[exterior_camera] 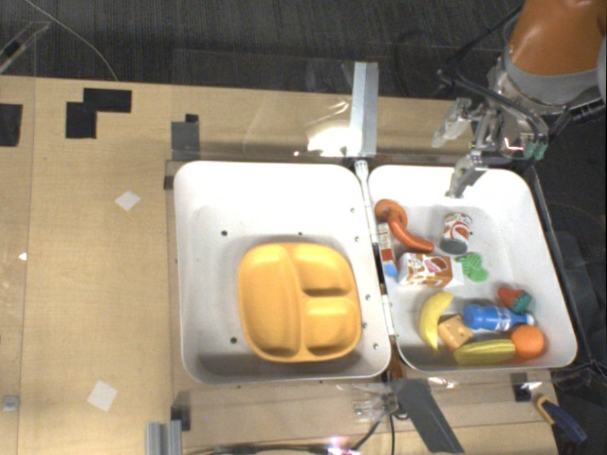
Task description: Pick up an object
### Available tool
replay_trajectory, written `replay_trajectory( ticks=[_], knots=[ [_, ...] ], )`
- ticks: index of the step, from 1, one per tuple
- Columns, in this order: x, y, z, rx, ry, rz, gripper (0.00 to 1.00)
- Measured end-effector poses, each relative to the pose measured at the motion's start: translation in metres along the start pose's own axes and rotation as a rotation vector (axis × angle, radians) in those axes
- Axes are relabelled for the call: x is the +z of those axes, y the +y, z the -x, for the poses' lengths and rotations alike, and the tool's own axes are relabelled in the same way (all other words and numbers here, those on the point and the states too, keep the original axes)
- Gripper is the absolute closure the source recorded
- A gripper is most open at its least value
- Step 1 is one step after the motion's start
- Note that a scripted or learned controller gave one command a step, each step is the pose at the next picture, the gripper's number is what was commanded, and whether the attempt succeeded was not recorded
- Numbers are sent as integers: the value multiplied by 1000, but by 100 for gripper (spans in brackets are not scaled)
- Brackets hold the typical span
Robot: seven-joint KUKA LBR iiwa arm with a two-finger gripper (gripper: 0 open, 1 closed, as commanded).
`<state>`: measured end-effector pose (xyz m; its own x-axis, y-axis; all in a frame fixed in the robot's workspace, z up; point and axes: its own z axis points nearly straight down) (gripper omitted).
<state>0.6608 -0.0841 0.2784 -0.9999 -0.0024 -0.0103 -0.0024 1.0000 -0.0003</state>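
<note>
Gripper (462, 180) hangs over the far edge of the right bin (531, 197), near that bin's far right corner. I cannot tell if it is open or closed. Nothing can be seen in it. The grey arm with its orange band (555, 22) comes in from the far right corner of the bench (85, 282).

All the small toys lie in the right bin. Nearest the gripper is a small red and white can (457, 227), about in the middle of the bin. An orange sausage (400, 226) curves along the left wall. Just by it, toward the near side, is a red and white packet (425, 270). A green leafy toy (473, 268) lies right of the packet. A yellow banana (433, 318) lies near the near edge, touching a small tan block (453, 333). A blue bottle (491, 317) lies beside them. A yellow-green fruit (485, 351) and an orange ball (528, 341) sit in the near right corner, with a red strawberry (515, 300) just past them by the right wall.

In the left bin (204, 207) sits a yellow tray with sections (299, 300), closer to the near edge.
</note>
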Motion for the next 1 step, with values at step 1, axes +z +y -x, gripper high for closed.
replay_trajectory(
  ticks=[1],
  knots=[
    [135, -39, -5, 169, 9, 0, 0]
  ],
)
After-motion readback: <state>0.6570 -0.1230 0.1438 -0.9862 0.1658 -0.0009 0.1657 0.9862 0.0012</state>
